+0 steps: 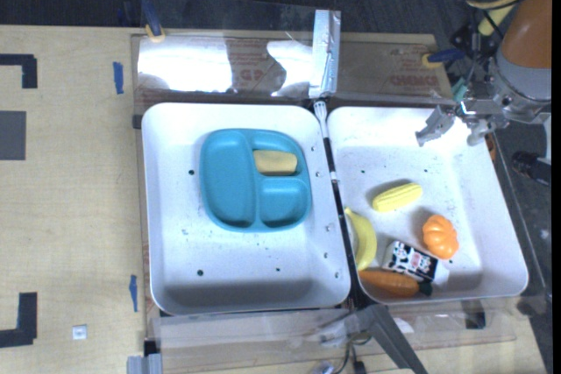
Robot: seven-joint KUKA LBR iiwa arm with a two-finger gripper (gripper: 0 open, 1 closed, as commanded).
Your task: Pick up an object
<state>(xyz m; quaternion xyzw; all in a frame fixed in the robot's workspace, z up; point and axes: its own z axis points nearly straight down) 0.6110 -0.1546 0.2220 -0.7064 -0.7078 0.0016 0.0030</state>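
Gripper (pixel 452 125): poised over the far right corner of the right bin (pixel 500 188), fingers spread apart, nothing between them. Nearest candidate: corn cob (pixel 396 196), lying on the bin floor toward the near-left of the jaws, apart from them, long axis running roughly left to right with a slight tilt. Further off, near edge: small orange pumpkin (pixel 440 236), banana (pixel 362 239), black-and-white carton (pixel 417 261), orange-brown sausage-like item (pixel 389 282).

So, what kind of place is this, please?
Probably a robotics lab bench for grasping tests: two white bins side by side, toy food such as a corn cob and a banana, and a gripper over the right bin.
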